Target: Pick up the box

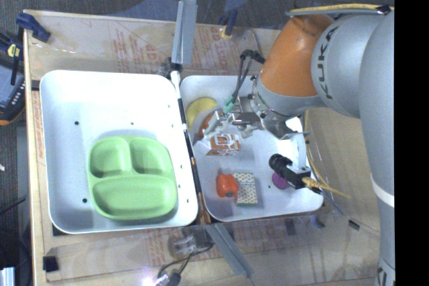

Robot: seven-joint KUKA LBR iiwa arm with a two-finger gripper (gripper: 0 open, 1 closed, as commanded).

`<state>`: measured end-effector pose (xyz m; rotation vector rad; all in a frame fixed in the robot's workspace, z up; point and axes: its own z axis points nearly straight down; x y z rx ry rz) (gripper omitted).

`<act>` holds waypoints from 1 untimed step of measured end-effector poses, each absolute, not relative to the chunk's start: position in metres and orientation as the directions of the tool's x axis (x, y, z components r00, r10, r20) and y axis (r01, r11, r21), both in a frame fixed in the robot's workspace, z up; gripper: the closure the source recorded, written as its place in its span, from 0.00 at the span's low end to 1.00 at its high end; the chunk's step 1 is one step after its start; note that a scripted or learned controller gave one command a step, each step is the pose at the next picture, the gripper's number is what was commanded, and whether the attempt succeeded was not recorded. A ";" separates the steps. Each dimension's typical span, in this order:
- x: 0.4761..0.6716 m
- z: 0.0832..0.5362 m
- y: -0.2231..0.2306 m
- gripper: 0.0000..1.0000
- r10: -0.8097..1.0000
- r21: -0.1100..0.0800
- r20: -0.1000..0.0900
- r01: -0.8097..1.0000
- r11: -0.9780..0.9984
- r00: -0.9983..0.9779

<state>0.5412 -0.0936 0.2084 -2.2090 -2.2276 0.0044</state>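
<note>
Orange-and-white box (224, 143) lay in the right bin (289, 201) — close under the gripper (229, 122); whether it gripped could not be told; green tray (132, 177) occupied the left bin (60, 90).

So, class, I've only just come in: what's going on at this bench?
A grey and orange robot arm reaches in from the right over the right bin. Its gripper sits low over a small red and white box, next to a yellow item. Whether it has hold of the box cannot be told. An orange item, a patterned packet and a purple item lie in the same bin. The left bin holds a green divided tray.
</note>
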 end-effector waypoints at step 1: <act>0.499 0.090 -0.147 0.00 1.000 -0.005 0.001 1.000 0.031 -0.031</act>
